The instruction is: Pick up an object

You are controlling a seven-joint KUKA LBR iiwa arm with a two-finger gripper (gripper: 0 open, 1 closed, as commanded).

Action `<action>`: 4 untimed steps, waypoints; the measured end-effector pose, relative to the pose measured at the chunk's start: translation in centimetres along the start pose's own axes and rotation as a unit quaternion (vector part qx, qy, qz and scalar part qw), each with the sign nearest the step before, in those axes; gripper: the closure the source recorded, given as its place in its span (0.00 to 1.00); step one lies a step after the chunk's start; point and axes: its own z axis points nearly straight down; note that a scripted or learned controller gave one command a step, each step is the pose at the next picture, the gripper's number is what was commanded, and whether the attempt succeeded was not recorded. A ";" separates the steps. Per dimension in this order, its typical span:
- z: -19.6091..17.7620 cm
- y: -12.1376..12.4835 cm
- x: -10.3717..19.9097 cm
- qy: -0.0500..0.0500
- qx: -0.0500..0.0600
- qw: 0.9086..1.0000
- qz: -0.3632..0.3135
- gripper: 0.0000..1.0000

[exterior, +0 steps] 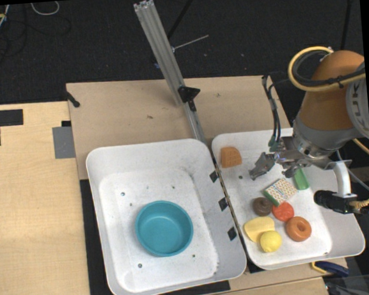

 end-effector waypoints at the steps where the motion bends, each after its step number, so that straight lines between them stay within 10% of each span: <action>1: 5.1 -0.1 -1.0 0.000 0.000 1.000 0.000 0.00; 2: 9.8 0.2 -1.1 -0.002 -0.006 1.000 0.000 0.00; 3: 8.7 0.2 -1.1 -0.002 -0.007 1.000 0.001 1.00; 4: 4.4 0.6 -1.4 0.000 -0.004 1.000 0.000 1.00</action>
